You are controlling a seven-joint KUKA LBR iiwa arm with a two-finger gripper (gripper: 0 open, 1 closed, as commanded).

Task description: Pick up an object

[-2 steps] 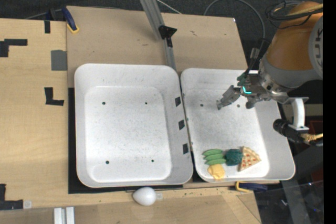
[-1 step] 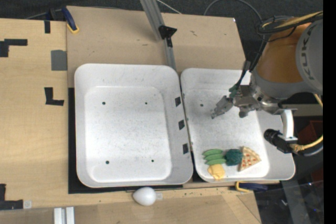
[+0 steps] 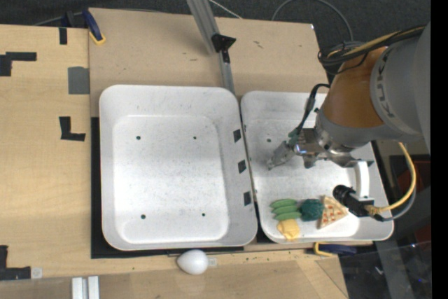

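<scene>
**Inspector:** Camera view, fixed above the bench. What was the arm's position?

**Assistant:** The arm (image 3: 371,98) reached in from the right, its orange band above the wrist. The gripper (image 3: 280,156) hung over the middle of the right bin (image 3: 262,108), fingers pointing left.

**Inspector:** State of the gripper?

**Assistant:** The fingers looked slightly parted with nothing between them — no object was held.

**Inspector:** Objects available for picking?

**Assistant:** All lay along the right bin's near edge, apart from the gripper: a green pea pod toy (image 3: 284,206), a yellow piece (image 3: 288,227) just below it, a dark green lump (image 3: 310,209) beside them, and a pizza slice toy (image 3: 332,212) at the right.

**Inspector:** Anything elsewhere?

**Assistant:** The left bin (image 3: 112,108) sat alongside — and a white egg-shaped object (image 3: 192,262) rested on the bench in front of it.
</scene>
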